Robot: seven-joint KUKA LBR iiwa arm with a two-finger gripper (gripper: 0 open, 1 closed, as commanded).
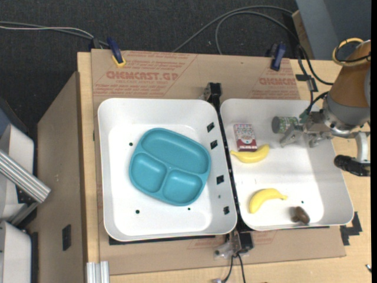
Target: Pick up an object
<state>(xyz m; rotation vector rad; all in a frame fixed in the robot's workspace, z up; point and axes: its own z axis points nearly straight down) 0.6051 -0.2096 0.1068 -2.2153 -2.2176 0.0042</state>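
Gripper [301, 135] over right bin [330, 175].
I see it low beside a small can [284, 124]; I cannot tell its finger state. Two bananas [251, 154] lie nearby.

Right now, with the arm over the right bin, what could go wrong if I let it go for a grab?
1. The gripper sits near the bin's far right wall, close to a small greenish object; a descent could knock it aside.
2. The upper banana touches the small red-and-white box, so a grab there may catch both or shove one.
3. The lower banana is curved and may slip out.
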